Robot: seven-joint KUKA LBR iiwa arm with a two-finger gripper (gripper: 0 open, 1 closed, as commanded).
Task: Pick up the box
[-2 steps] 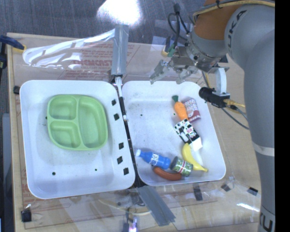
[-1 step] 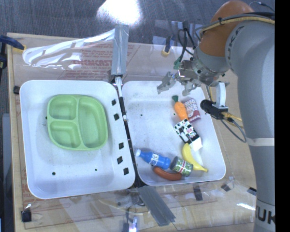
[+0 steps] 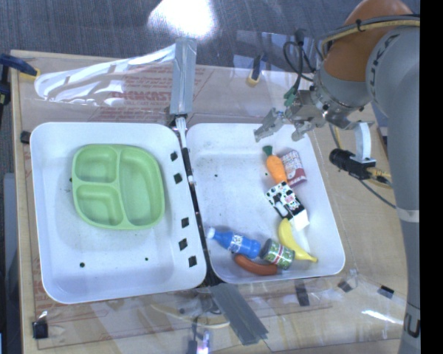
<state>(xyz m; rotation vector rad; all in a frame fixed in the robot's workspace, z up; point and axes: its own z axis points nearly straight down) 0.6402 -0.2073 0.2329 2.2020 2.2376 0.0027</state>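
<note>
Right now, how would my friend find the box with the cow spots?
Look in the right-hand white bin, along its right side. Below the carrot and above the banana lies the small box, the only thing with black and white patches.

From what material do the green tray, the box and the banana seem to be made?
Green tray: likely moulded plastic, with one even colour, rounded compartments and a soft sheen. Box: probably printed cardboard, with flat faces and a black and white cow pattern; too small to be sure. Banana: it looks like a plastic toy, smooth and evenly yellow, though the view cannot settle it.
</note>
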